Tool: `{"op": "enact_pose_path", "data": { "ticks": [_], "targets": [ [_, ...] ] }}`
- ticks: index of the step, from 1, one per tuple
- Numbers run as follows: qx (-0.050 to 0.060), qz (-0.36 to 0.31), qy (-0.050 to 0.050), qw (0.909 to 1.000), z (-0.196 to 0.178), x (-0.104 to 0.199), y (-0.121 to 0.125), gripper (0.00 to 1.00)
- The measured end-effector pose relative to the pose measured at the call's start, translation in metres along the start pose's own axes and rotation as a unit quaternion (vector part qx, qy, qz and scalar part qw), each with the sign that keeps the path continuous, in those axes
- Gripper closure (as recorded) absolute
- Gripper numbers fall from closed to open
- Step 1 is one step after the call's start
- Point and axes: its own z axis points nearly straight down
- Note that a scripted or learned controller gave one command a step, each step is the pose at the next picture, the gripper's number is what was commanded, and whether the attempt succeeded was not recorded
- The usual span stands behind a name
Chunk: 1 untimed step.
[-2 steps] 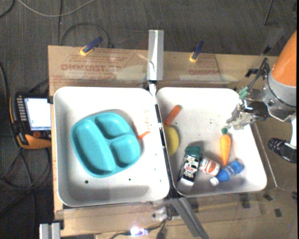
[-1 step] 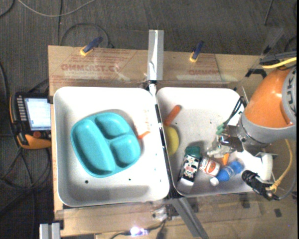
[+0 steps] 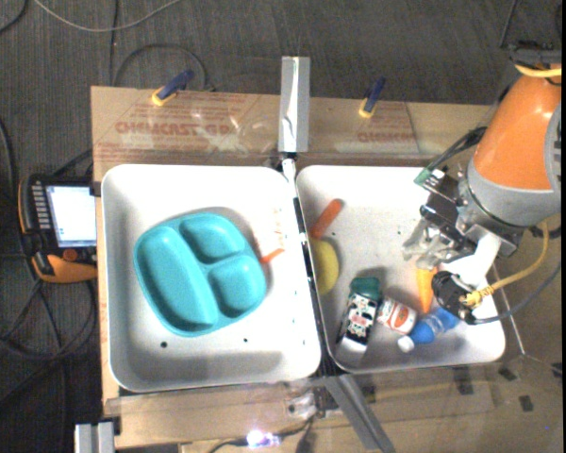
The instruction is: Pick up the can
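Arm (image 3: 519, 149) reaching in from right, claw (image 3: 432, 245) lowered, wrist angled left.

In your left shallow white bin (image 3: 123, 347) lies a turquoise three-compartment plastic plate (image 3: 202, 272); the right white bin (image 3: 377, 196) holds an orange carrot-shaped toy (image 3: 326, 216), a yellow rounded object (image 3: 324, 264) and a blue-capped bottle (image 3: 428, 329); beside the counter rests a handheld screen pendant (image 3: 61, 226).

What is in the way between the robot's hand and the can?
Nothing visible sits in the gap. The gripper hangs over the right bin, and the can lies lower left of it across bare white floor. A small bottle rests close against the can's right side and could crowd a grab.
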Motion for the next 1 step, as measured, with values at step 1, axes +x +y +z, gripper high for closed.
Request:
{"op": "enact_pose_path", "data": {
  "ticks": [1],
  "targets": [
    [0.002, 0.022, 0.000, 0.9997, 0.0594, 0.0128, -0.0101, 1.00]
  ]
}}
